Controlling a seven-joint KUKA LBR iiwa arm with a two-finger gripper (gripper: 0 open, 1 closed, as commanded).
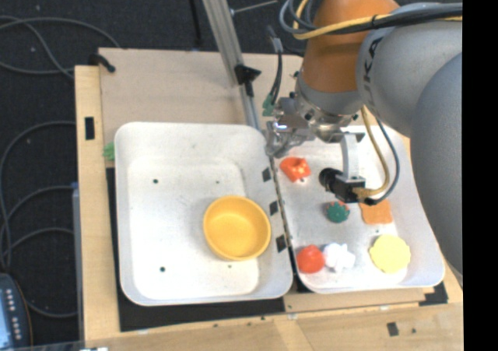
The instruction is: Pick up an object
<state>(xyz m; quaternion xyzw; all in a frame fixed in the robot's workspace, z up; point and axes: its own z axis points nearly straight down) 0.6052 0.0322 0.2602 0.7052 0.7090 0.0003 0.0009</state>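
Note:
My gripper [278, 139] hangs over the far left corner of the right bin [354, 234], close to the wall between the two bins. Just below it on the bin floor lies a small orange-red object [294, 169], apart from the gripper as far as I can tell. The same bin holds a small green object [337, 213], an orange block [377, 213], a yellow flat piece [389, 254], a red ball [310, 259] and a white lump [338, 256]. A yellow bowl [236, 226] sits upright in the left bin [167, 186].
A slanted aluminium post [226, 30] rises behind the bins, near the gripper. The grey arm with its orange band [342, 30] covers the right bin's far right part. Cables hang from the wrist down to a black fitting [342, 184].

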